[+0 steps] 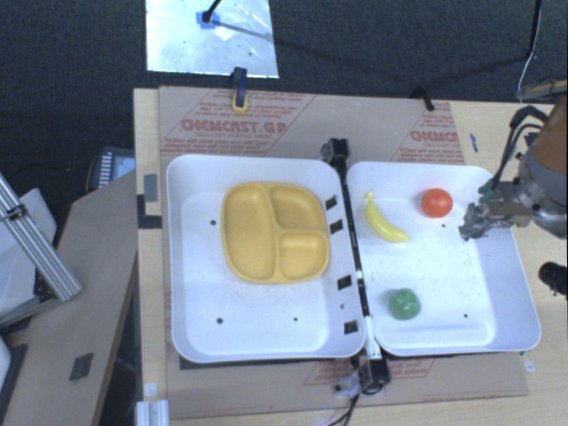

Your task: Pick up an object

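Right white bin as landmark. Curved yellow plastic banana lies toward its left wall, long axis slanting down-right. Round red-orange tomato just right of it, upper middle. My tool hangs near the right wall, nearest the tomato, which lies up-left; grip width unclear.

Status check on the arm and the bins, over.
Gripper over right bin's right edge, holding nothing. Tomato nearest; banana, green ball untouched. Path unobstructed.
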Robot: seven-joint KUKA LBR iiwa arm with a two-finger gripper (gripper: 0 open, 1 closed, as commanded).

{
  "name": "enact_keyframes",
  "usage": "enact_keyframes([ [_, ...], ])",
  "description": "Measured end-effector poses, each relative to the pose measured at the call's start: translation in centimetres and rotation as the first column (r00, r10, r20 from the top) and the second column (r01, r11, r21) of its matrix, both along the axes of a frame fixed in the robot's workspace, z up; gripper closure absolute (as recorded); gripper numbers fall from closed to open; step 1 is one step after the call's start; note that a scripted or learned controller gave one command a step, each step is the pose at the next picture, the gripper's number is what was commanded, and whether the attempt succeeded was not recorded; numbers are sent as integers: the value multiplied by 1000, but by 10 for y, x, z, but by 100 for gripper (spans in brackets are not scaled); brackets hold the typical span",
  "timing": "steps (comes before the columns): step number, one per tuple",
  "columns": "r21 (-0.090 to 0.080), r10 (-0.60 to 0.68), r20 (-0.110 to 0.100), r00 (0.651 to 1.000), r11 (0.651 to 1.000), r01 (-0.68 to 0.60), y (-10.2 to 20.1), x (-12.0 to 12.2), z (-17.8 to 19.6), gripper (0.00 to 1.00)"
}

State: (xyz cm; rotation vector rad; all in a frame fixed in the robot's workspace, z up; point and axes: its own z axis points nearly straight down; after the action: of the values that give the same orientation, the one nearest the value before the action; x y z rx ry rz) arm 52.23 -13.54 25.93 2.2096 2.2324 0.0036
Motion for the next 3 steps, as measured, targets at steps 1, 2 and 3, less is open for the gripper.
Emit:
enact_keyframes([
  [1,0,-1,0,1000,1000,1,51,-3,-5,100],
  [2,1,0,0,1000,1000,0,104,-4,-12,100],
  [3,1,0,0,1000,1000,0,158,5,-9,100],
])
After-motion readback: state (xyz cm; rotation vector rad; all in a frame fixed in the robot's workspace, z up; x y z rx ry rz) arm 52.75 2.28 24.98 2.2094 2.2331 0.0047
